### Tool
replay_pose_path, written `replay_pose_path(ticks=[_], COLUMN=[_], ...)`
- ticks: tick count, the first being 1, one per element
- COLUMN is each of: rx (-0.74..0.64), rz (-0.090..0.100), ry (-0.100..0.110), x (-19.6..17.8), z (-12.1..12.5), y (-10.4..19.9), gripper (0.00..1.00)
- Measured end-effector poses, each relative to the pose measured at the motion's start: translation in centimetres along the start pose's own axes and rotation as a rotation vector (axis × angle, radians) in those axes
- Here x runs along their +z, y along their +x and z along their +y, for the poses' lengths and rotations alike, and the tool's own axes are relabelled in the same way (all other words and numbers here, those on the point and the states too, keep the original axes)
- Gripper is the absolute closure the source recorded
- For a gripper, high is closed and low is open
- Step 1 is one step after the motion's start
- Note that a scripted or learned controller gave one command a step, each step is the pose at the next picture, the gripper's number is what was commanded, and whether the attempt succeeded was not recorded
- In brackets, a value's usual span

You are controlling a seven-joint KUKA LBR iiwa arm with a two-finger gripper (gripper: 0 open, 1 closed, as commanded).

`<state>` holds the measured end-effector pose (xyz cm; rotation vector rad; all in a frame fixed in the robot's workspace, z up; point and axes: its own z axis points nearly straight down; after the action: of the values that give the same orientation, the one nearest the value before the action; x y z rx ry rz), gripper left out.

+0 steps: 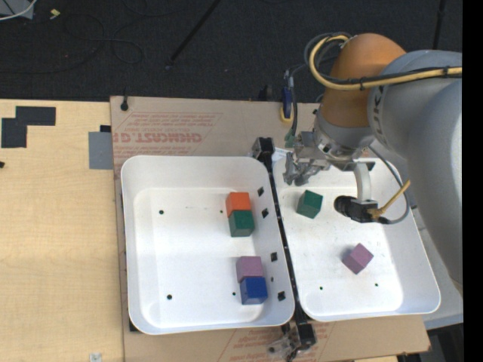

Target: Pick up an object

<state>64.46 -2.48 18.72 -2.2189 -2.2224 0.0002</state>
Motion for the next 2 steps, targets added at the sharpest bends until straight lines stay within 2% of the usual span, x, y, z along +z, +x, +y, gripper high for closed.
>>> replay_pose_path(ticks=[1, 2], rx=[0.002, 0.005], rz=[-0.001, 0.002], ry=[0.001, 0.013], x=[0.0, 0.1], z=[-0.1, -12.7], y=[-1.0, 0.0], gripper=[1.00, 1.00])
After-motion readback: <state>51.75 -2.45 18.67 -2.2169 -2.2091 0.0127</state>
